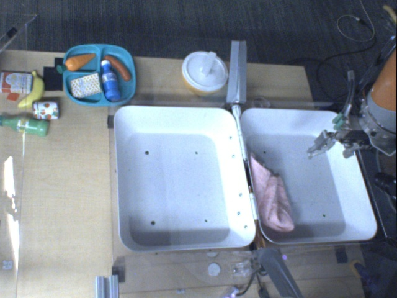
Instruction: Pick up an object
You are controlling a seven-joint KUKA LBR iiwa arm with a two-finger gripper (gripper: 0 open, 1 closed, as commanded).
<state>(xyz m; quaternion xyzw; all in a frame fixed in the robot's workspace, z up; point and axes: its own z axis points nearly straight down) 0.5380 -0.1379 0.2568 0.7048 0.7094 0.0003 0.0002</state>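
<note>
A crumpled pink cloth [273,197] lies in the right bin [322,124], against its left wall toward the front. My gripper [333,146] hangs over the right bin's far right part, well to the right of the cloth and apart from it. Its two fingers stand open, and only the white bin floor shows between them. The orange band and grey wrist of the arm [383,104] enter from the right edge.
The left bin [124,166] sits beside the right one, with a metal divider post [236,73] behind the seam. On the bench at the back left are a blue tray [127,64] of toy food, a white lidded cup [205,72], a banana, a can and a green bottle.
</note>
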